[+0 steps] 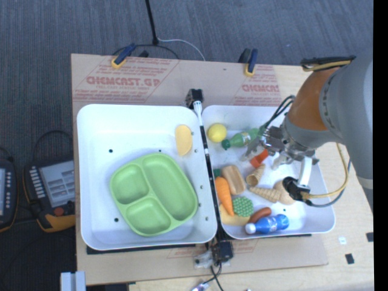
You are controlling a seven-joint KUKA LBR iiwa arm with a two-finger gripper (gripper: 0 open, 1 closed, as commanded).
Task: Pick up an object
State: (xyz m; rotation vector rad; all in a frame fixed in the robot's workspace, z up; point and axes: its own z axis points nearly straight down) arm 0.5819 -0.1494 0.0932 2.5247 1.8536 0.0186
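Overhead view of the bench. Far to the left of the claw, the left shallow white bin holds a light green three-compartment plastic plate and, near its right wall, a pale yellow oblong plastic piece. In the right shallow white bin, left of the claw, lie a round yellow lemon-like ball, a green plastic bottle on its side, a tan bread-shaped piece, an orange plastic carrot and a green dotted round piece. Below the claw lie a beige ridged cone, a red sausage-shaped piece and a blue bottle with a white cap. The two-finger claw hangs over the upper middle of the right bin, its grey arm with an orange band entering from the right. A small red-orange cylinder-like object sits just at the claw's tips; whether the claw is wide, narrow or holding it cannot be told.
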